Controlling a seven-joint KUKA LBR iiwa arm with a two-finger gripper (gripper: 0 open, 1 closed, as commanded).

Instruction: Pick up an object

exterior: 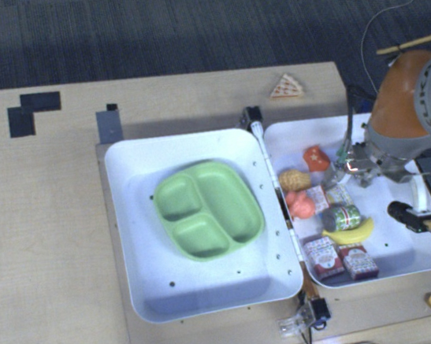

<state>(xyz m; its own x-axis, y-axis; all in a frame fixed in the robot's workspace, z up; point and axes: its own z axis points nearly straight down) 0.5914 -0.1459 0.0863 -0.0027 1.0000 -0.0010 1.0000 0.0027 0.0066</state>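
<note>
- The left bin (148, 284) holds one green divided plate (209, 208) in its middle; it is wide and flat, so I judge it a poor choice for a two-finger grasp.
- The right bin (406, 253) holds the small things that the task can take; they lie close together in its left half, near the wall shared with the left bin.
- The arm (422, 110) reaches in from the right edge, with its orange band above the far right corner of the right bin; the wrist bends down and toward the left.
- The gripper (351, 165) is over the upper middle of the right bin, just right of the crowd of toys; whether it is spread or closed I cannot tell, and nothing is seen held in it.
- Two red boxes (341, 258) lie side by side at the near wall; they touch, so a grasp there may catch both.
- The yellow banana (351, 230) lies against the green can (341, 215); they are hard to separate.
- The pale brown toy (295, 180) and the pink toy (303, 207) are close to the shared wall; the wall may block the descent.
- The red toy (315, 158) has the most free space and is near the gripper; I would choose it, come straight down and close slowly.
</note>
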